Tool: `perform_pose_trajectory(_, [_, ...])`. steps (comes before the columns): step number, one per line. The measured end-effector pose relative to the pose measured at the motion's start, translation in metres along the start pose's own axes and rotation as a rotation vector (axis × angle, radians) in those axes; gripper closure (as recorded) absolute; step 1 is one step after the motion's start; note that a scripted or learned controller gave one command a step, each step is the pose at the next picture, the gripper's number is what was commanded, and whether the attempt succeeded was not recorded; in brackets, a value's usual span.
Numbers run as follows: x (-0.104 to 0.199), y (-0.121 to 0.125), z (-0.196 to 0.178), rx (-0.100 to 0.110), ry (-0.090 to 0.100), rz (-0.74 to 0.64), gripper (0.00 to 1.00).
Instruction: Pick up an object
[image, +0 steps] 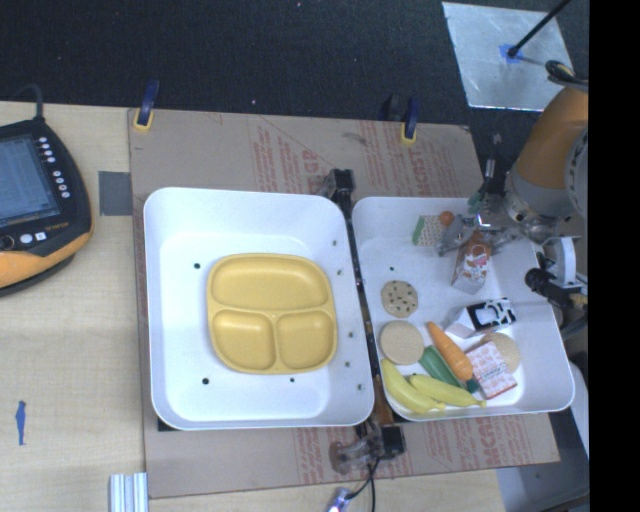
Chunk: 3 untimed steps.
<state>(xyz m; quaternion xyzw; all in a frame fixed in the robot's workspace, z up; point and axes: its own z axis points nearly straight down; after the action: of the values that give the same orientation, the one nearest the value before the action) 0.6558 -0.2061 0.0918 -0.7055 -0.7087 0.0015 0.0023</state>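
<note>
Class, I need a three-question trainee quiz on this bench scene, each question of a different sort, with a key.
1. True or false: the yellow divided tray lies in the right bin.
2. What lies nearest the right bin's front edge? A) bananas B) chocolate-chip cookie C) carrot
3. Fill in: the gripper hovers over the ___ bin.

Key: 1 false, it lies in the left bin; 2 A; 3 right.
</note>
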Motion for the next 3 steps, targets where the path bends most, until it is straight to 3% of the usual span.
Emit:
perform_pose_trajectory(1, [0.018,-0.004,-0.024,0.0,0.001,0.0,0.0])
perform_pose_trajectory(2, [0.037,-0.02,-0.024,-0.001,-0.001,-0.002,0.0])
perform_pose_trajectory(3, [0.039,0.0,0.0,-0.003,-0.002,0.0,0.0])
